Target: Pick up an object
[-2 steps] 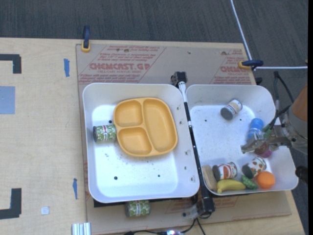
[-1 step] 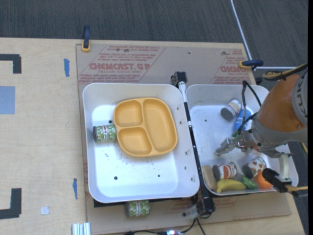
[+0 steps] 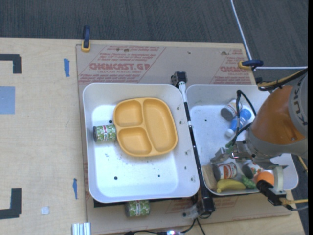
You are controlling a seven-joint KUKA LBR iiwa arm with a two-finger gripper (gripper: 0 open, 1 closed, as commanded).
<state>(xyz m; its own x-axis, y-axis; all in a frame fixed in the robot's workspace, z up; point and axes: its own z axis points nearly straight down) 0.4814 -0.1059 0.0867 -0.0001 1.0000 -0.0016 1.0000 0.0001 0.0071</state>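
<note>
My gripper (image 3: 228,155) is low in the right bin (image 3: 208,117), near its front half. Directly below it in the view lies a small can with a red and white label (image 3: 226,171). A yellow banana (image 3: 231,185) lies along the bin's front wall, with a green item (image 3: 248,182) and an orange item (image 3: 264,176) to its right. Behind the gripper are a blue and white bottle (image 3: 239,120) and a grey object (image 3: 228,113). The arm's orange band (image 3: 279,121) hides the bin's right part.
The left bin (image 3: 142,173) holds a yellow divided plate (image 3: 145,126) and a green-labelled can (image 3: 104,132) against the plate's left side. Another green can (image 3: 138,208) lies on the bench outside the left bin's front wall. Cables run over the right bin's far side.
</note>
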